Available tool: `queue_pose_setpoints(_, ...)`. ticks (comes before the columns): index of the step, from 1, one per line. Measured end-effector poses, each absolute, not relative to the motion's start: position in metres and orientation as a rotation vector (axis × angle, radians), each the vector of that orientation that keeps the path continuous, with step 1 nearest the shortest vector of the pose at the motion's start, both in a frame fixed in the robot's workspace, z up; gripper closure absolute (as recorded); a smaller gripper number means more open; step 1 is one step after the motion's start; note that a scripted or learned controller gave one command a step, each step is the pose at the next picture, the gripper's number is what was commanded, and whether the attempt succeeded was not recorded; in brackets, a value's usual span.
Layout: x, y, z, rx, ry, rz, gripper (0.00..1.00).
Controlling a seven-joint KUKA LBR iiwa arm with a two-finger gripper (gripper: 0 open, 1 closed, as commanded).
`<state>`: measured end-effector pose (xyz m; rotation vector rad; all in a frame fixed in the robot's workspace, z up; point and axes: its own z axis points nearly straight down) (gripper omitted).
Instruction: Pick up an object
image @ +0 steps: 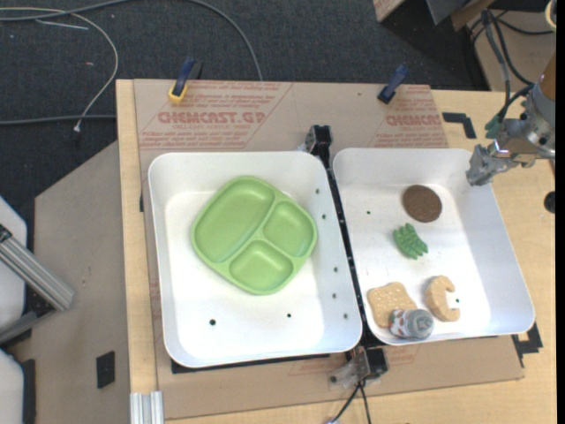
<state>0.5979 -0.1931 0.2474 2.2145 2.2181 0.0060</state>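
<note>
In the right bin [494,237] lie a round brown cookie [423,203], a green leafy piece [410,241], a tan cracker [387,302], a grey and red can-like object [411,324] and a bitten tan doughnut piece [443,298]. My gripper [486,164] hangs at the bin's far right corner, up and to the right of the brown cookie. Nothing shows between its fingers.
The left bin [177,307] holds a green divided plate [255,234]. Blue clamps [183,79] [393,84] grip the cardboard at the back. Cables run over the dark floor behind, and boxes stand at the top right.
</note>
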Motion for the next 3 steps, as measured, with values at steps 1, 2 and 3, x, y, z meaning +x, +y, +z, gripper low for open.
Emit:
queue_pose_setpoints(1, 0.599, -0.193, 0.27, 2.216, 2.219, 0.004, 1.0)
queue_pose_setpoints(2, 0.603, -0.132, 0.26, 2.217, 2.231, 0.001, 1.0)
queue_pose_setpoints(3, 0.615, -0.078, 0.263, 2.214, 2.228, 0.004, 1.0)
